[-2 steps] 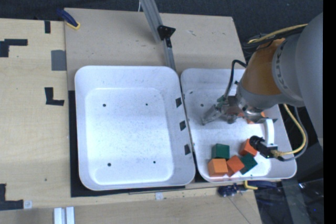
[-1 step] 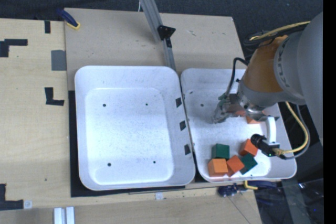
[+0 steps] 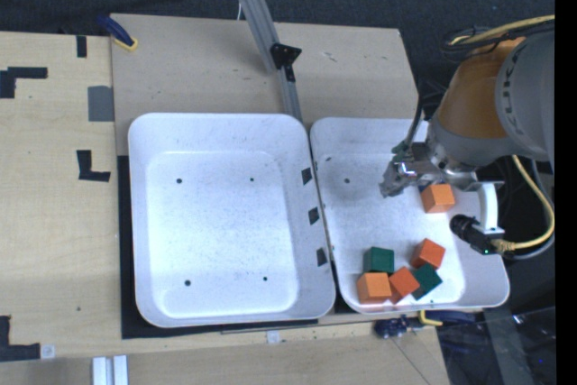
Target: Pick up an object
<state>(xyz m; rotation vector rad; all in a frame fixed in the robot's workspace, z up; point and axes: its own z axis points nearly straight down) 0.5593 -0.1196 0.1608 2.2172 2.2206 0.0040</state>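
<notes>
From my remote station I see the bench point(image 3: 54, 221) carrying two white bins side by side: the left bin point(image 3: 221, 221) and the right bin point(image 3: 361, 149). The arm point(image 3: 505, 104) reaches in from the right over the right bin. The gripper point(image 3: 397, 178) hangs above the upper part of that bin's floor; I cannot tell how far it is open, and nothing is visibly held in it. An orange block point(image 3: 438, 197) lies just beside the gripper, to its right and slightly lower. Near the bin's lower edge sits a cluster: a green block point(image 3: 380, 260), two further orange blocks point(image 3: 431, 253) point(image 3: 373, 287), a red-orange block point(image 3: 404, 282) and a dark green block point(image 3: 427, 281).
</notes>
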